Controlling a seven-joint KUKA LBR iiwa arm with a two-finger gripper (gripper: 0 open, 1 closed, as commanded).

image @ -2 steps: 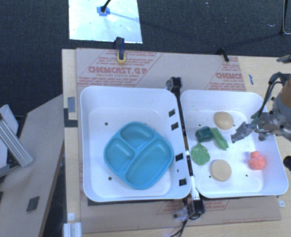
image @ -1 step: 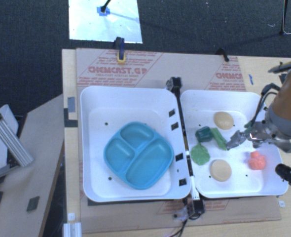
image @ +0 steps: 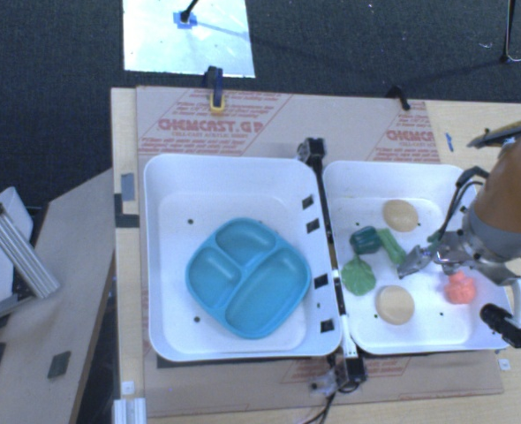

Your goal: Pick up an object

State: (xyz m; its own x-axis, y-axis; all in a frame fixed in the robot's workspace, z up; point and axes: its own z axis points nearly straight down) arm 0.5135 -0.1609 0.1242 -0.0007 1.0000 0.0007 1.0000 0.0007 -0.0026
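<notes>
The right bin (image: 437, 329) holds several small objects. A beige round piece (image: 401, 215) lies toward the back, and another beige round piece (image: 395, 304) lies near the front. A dark teal block (image: 364, 238) touches a long green piece (image: 389, 245), with a flat green round piece (image: 359, 276) just in front of them. A pink lump (image: 460, 288) lies at the right. My gripper (image: 413, 261) reaches in from the right, low over the bin. Its tip sits just right of the long green piece, between that piece and the pink lump. Nothing is visibly held.
The left bin (image: 172, 325) holds a blue divided plate (image: 247, 276). A black clip strip (image: 322, 237) runs along the divider between the bins. The arm's grey and orange body (image: 508, 210) hangs over the right bin's right side.
</notes>
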